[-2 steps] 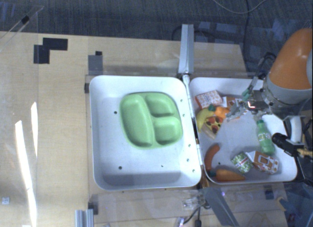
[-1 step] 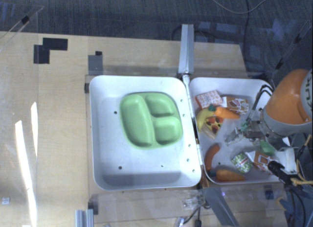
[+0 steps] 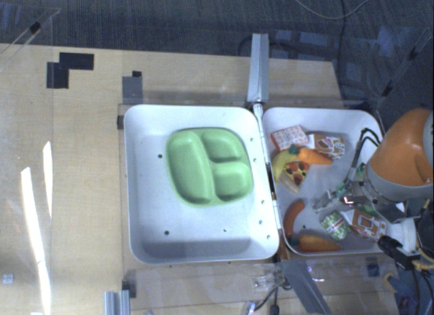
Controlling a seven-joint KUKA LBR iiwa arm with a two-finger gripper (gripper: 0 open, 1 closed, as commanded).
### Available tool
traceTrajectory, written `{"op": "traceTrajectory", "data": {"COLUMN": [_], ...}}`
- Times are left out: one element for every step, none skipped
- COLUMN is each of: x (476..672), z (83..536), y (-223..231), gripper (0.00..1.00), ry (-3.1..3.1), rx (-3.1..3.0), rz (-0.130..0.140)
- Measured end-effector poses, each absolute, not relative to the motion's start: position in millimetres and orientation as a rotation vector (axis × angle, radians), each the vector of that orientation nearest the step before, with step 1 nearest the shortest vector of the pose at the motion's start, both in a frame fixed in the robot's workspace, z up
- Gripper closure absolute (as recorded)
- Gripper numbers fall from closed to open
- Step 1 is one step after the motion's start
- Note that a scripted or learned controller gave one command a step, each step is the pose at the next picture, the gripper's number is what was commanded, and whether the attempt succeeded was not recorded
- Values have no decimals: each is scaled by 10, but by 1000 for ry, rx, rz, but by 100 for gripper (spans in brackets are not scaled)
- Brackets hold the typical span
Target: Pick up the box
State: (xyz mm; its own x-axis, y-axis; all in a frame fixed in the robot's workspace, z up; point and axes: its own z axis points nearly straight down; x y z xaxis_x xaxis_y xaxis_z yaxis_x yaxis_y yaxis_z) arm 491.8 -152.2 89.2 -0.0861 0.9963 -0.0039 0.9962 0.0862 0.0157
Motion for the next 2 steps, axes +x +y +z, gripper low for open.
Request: {"op": "traceTrajectory", "data": {"x": [4944, 4943], "z": [1011, 1010], "y": [-1516, -1516], "gripper": [100, 0], "ry": [2303, 2303], "rx": [2110, 2111], "rz": [21, 21]}}
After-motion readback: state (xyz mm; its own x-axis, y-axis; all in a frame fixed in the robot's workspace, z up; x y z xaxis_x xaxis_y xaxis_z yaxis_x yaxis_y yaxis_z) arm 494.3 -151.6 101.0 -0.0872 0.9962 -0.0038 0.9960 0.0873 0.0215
